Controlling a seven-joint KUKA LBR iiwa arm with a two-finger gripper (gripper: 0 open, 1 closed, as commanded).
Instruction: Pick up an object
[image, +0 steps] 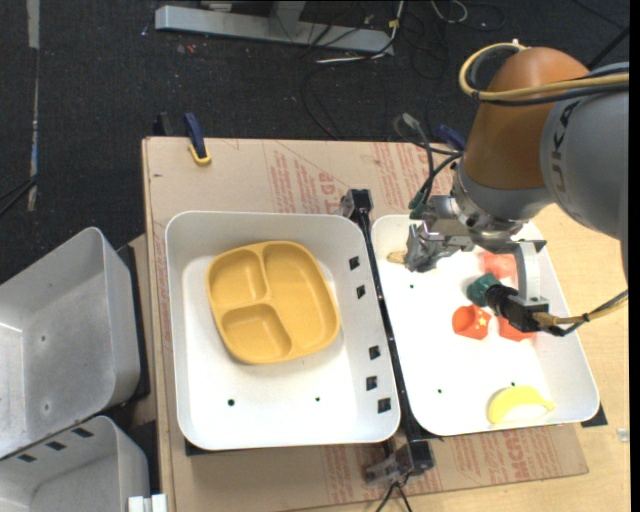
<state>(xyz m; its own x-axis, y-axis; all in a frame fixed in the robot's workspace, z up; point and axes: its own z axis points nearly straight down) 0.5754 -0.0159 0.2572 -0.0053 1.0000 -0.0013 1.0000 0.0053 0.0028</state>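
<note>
My gripper (419, 250) hangs over the far left corner of the right bin (440, 370), pointing down at the bin floor. A small tan piece (395, 258) lies just left of it at the bin's edge. Further right in that bin are a teal object (486, 290), an orange-red object (472, 322) and a red object (497, 265), partly hidden by the gripper's body and cable. A yellow banana-shaped object (520, 405) lies near the front right corner. Nothing shows held in the gripper.
The left bin (190, 400) holds a yellow divided plate (272, 300). A black divider with clips (375, 320) runs between the bins. Grey containers (60, 340) stand off the bench to the left. The arm's orange band (515, 110) looms above the right bin.
</note>
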